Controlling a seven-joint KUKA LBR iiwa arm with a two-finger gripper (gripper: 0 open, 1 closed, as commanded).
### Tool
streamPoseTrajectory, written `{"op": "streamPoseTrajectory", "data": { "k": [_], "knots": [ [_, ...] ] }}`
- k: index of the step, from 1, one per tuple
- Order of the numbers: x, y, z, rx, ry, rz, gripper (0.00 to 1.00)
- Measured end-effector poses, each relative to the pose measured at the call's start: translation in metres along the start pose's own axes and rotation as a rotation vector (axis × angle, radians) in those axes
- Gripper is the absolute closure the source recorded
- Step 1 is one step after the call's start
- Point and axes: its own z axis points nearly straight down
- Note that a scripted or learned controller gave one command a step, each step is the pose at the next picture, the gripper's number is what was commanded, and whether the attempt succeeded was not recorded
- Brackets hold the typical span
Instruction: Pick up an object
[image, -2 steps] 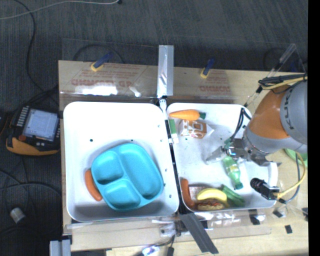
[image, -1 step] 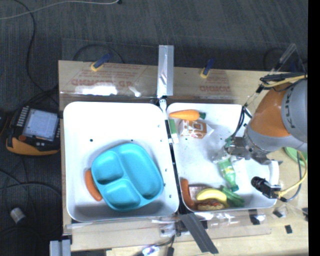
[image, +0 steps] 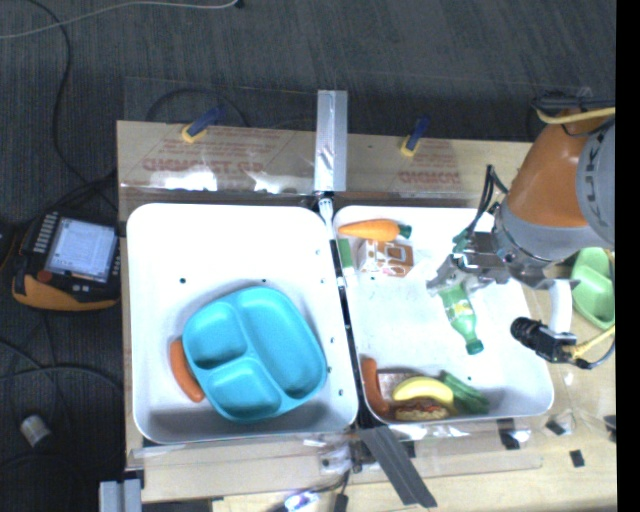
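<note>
My gripper (image: 462, 279) hangs over the middle right of the right bin (image: 400, 320), below the arm's orange band. A green bottle (image: 463, 318) has its wide end up between the fingers and its cap slanting down toward the bin's front right. The gripper is shut on it. Other objects in this bin are a carrot (image: 372, 229) at the back, a brown and white packet (image: 386, 260) just below it, and a banana (image: 420, 387) at the front.
The left bin (image: 160, 240) holds a blue divided plate (image: 255, 350) with a red sausage (image: 183, 370) at its left edge. At the right bin's front sit a bun (image: 427, 408), a green vegetable (image: 466, 394) and a red piece (image: 368, 376). A green cup (image: 595, 285) stands outside, at the right.
</note>
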Motion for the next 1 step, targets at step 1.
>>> {"op": "streamPoseTrajectory", "data": {
  "k": [1],
  "knots": [
    [0.0145,0.0315,0.1081,0.0,0.001,-0.191,1.0]
  ]
}}
